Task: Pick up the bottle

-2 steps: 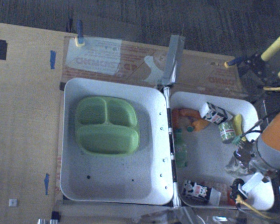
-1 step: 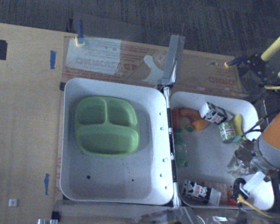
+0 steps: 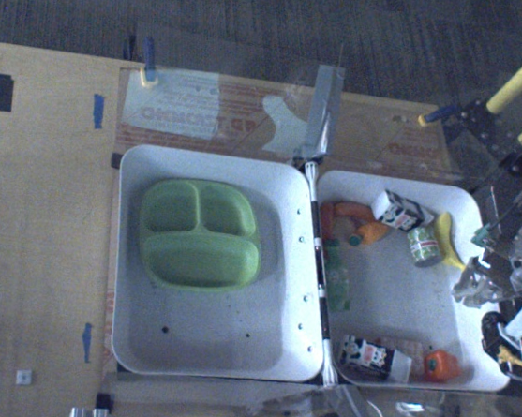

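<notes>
My gripper [image 3: 480, 288] sits at the right rim of the right bin [image 3: 390, 313]. The green bottle [image 3: 335, 276] lies along that bin's left wall, near a carrot [image 3: 354, 222]. The left bin [image 3: 198, 337] contains a green divided plate [image 3: 201, 234].

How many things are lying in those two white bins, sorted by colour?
Green: 3, the divided plate, the clear green bottle and a small can
Orange: 3, the carrot-like piece, another piece and a round fruit
Black-and-white cartons: 2, upper and lower
Yellow: 1, the banana
Total: 9
</notes>
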Controlling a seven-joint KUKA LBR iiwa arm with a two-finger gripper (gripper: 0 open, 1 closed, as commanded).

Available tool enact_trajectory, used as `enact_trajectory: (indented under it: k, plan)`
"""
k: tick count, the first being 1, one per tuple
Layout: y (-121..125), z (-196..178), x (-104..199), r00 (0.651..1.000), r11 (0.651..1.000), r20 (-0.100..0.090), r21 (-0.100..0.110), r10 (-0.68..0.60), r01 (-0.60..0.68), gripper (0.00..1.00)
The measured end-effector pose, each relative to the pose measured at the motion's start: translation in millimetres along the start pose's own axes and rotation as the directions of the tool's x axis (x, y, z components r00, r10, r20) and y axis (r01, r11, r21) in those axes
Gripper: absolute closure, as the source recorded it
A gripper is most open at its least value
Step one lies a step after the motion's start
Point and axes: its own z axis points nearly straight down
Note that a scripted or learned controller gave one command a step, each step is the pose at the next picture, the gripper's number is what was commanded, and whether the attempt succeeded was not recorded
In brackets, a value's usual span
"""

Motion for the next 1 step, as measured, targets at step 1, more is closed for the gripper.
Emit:
enact_trajectory:
  k: [1]
  plan:
    - [-0.1,0.2,0.3,1.000,1.000,0.000,0.001,-0.001,0.001,0.00]
